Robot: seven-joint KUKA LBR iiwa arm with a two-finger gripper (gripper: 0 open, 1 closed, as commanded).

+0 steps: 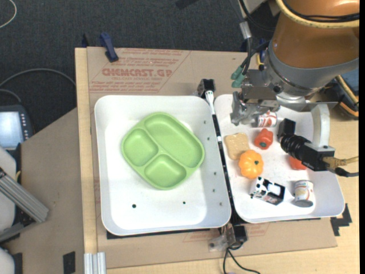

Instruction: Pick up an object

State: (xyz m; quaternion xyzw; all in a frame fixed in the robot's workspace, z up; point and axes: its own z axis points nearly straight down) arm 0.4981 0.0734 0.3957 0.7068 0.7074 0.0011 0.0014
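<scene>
The brown cardboard sheet (pixel 142 67) under the bins carries red print along its far edge. The large line reads "CHEMCAST G P", though its last letters are faint. Smaller red lines above and below it are too blurred to read. Labels on the small can (pixel 302 192) are illegible.
</scene>
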